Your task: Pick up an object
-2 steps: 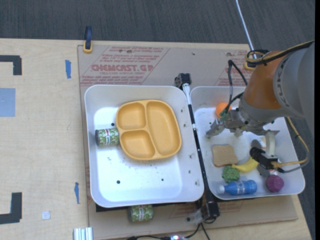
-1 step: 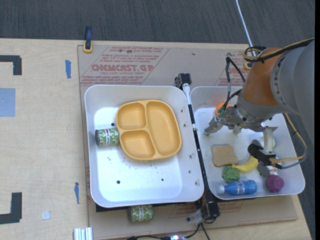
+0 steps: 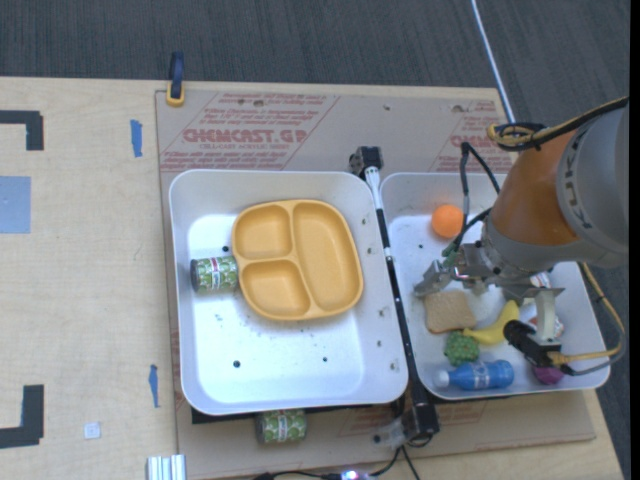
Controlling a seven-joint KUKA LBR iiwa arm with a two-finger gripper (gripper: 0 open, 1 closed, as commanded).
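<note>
My tool point(image 3: 447, 273) hangs low over the toast point(image 3: 449, 312) in the right bin point(image 3: 590, 373); grip state: cannot tell; nothing lifted yet.

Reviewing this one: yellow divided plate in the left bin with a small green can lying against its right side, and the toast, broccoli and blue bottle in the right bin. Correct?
Not quite. In the camera view the green can lies against the left side of the yellow divided plate, not its right. The rest holds: the plate is in the left bin, and the toast, broccoli and blue bottle are in the right bin.
</note>
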